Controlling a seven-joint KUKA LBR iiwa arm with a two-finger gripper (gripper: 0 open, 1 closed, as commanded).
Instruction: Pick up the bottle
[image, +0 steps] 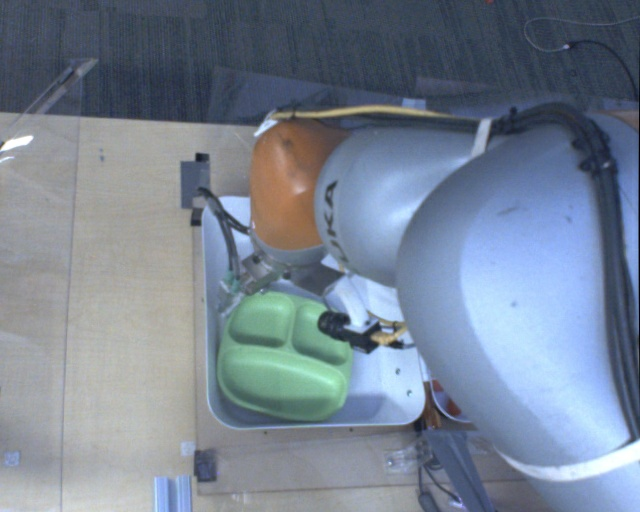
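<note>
A large pale green, rounded plastic thing (285, 360) lies in the near half of the left white bin (215, 400); I cannot tell whether it is the bottle. My gripper (245, 278) reaches down at the green thing's far left corner, just below the orange wrist band (285, 195). The wrist covers most of the gripper. Whether it touches the green thing is hidden. A small clear, greenish bit (230, 287) shows right beside the gripper, too small to identify.
The grey arm (500, 270) covers the right bin and most of the left bin's far half. A white crumpled thing (352, 296) peeks out under the arm. A red-orange thing (445, 406) shows at the arm's lower edge. Bare wooden bench (100, 300) lies to the left.
</note>
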